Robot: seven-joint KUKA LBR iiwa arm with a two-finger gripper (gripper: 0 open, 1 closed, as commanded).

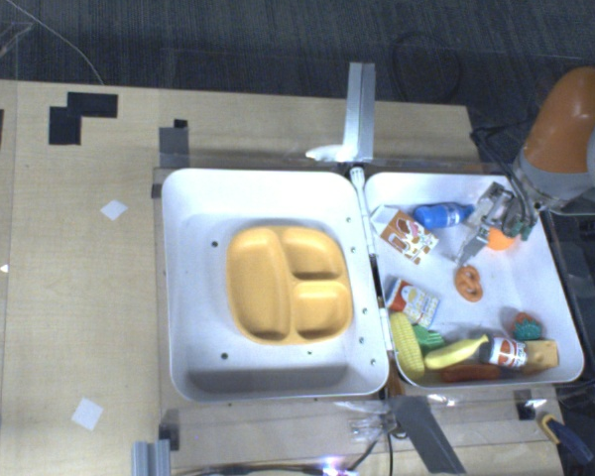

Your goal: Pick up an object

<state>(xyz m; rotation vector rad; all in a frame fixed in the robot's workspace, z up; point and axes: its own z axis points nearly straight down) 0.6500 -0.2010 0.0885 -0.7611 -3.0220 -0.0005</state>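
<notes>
Two shallow white bins are sitting side by side on the wooden bench (69,296); the left bin (193,266) is holding a yellow divided tray (288,284) lying flat near its centre; the right bin (560,310) is carrying a scatter of small items.

The arm (573,132) is reaching in from the right, its orange band showing above the wrist; the jaws (481,234) are hanging over the upper middle of the right bin, angled down and to the left; whether they are open or closed cannot be told at this size, and nothing is visibly sitting between them.

Right bin contents: a blue bottle (441,215) is lying on its side near the top, just left of the jaws; a small orange ball (499,239) is lying just right of the jaws; a white and brown carton (407,234) is lying tilted at the upper left; a brown pretzel-shaped piece (467,283) is resting near the middle, below the jaws; a small white packet with red print (415,301) is lying by the left wall; a corn cob (407,341), a banana (456,352) and a bottle with a red and white label (521,354) are crowding along the bottom edge; a small teal and orange item (527,323) is sitting just above that bottle, its kind unclear.
</notes>
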